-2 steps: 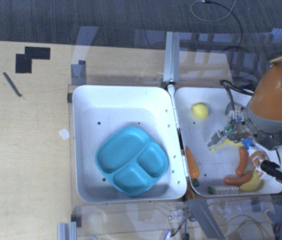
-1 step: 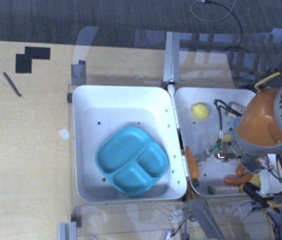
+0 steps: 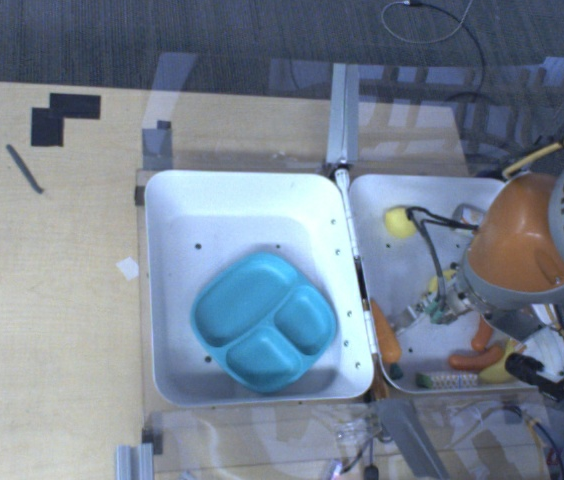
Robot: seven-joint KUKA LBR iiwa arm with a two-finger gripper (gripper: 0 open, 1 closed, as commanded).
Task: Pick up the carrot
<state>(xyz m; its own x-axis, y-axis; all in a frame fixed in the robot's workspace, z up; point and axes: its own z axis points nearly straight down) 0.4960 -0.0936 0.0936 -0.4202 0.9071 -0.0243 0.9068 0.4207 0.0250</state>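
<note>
The carrot (image 3: 387, 336), orange and elongated, lies in the right bin (image 3: 417, 268) against its left wall, near the front corner. My gripper (image 3: 425, 311) hangs low over the middle of that bin, a short way right of the carrot and slightly behind it. The arm's orange band (image 3: 520, 233) and grey wrist cover the bin's right part. Nothing is visibly held.
A blue divided plate (image 3: 265, 320) lies in the left bin (image 3: 177, 268). A yellow fruit (image 3: 398, 221) sits at the back of the right bin. Reddish-orange pieces (image 3: 474, 358) and a yellow item (image 3: 502, 371) lie along its front right. Cables trail behind the arm.
</note>
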